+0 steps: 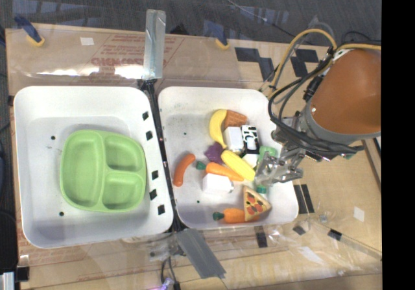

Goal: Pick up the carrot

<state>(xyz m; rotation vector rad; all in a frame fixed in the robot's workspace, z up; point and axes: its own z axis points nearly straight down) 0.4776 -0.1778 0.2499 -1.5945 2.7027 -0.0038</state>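
Cardboard-covered bench carries two shallow white bins [39,217]. Nearest, a small orange carrot [231,215] lies beside a pizza-slice toy [257,204]; behind it the metal two-finger gripper [271,175] hangs, finger spacing unclear; farther, a yellow banana [217,125].

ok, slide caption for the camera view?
Gripper hovers at right bin's edge near toy food; carrot lies unlifted.

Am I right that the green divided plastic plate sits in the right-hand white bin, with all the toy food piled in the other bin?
Not quite. The camera view shows the green divided plastic plate in the left-hand white bin. The toy food, including the orange toy carrot, is piled in the right-hand white bin.
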